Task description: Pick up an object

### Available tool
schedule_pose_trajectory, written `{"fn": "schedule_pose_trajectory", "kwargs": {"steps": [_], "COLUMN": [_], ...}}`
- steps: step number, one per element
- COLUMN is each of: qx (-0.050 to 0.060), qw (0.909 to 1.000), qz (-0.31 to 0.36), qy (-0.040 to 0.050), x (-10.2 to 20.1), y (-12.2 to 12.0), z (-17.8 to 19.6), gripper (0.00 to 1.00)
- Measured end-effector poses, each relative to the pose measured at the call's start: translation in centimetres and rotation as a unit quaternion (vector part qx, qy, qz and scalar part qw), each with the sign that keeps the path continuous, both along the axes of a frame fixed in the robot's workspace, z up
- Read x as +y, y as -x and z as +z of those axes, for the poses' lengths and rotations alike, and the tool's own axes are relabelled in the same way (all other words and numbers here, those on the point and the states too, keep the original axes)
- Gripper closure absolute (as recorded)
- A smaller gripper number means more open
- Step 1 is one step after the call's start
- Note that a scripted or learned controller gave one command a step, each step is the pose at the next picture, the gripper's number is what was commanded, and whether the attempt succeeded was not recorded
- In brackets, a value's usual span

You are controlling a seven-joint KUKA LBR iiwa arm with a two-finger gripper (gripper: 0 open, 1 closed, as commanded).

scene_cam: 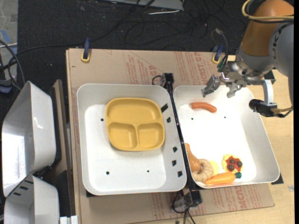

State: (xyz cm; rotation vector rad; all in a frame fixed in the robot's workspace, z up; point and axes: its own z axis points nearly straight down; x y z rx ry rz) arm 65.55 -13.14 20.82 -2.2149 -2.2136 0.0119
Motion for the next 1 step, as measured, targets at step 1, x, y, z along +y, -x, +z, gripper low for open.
{"fn": "schedule_pose_trajectory", "kwargs": {"steps": [1], "qx": [-0.006], "qw": [1.0], "qz": [0.001], "qy": [0.001], "x": [0.01], "y": [-0.29], "z": [0.77], "gripper": [0.0]}}
